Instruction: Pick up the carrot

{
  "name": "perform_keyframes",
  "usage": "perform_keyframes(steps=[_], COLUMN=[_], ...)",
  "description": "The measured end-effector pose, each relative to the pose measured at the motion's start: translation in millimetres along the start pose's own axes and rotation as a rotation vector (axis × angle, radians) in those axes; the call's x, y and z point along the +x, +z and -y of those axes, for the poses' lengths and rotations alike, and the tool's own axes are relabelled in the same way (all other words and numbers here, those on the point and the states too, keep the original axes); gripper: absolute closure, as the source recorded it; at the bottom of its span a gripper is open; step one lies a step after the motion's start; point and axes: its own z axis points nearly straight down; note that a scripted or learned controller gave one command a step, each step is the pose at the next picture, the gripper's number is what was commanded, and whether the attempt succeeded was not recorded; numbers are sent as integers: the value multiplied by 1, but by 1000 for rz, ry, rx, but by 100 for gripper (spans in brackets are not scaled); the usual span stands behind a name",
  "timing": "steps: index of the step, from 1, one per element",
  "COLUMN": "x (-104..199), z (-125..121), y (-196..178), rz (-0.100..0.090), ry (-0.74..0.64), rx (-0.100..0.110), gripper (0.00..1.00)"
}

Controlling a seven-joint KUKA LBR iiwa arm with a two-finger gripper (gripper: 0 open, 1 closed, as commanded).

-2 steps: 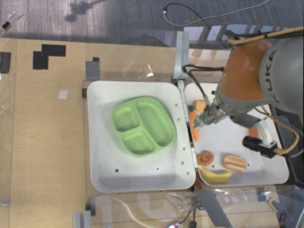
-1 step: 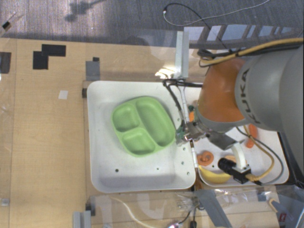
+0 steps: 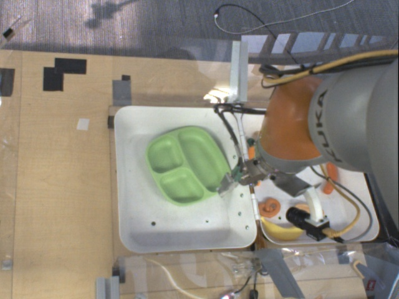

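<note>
Gripper (image 3: 232, 180) at plate (image 3: 185, 164) edge, finger state unclear. Carrot (image 3: 330, 172) sits right, under arm; shift right, descend centred over it.

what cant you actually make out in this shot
- The hand: small and blurred at the green tray's edge in the camera view; its grip state can't be read.
- The right bin: mostly covered by the arm, so its contents are largely hidden.
- The carrot: orange bits peek past the arm, too partial to identify.
- A yellow object: partly hidden by black hardware.
</note>
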Motion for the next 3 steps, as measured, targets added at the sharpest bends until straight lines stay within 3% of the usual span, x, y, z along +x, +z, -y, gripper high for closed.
perform_keyframes(steps=[1, 2, 3], x=[-58, -114, -64], z=[31, -15, -11], y=[-110, -11, -1], rz=[3, 1, 1], ry=[-42, -149, -128], rx=[-6, -1, -1], gripper=[0, 0, 0])
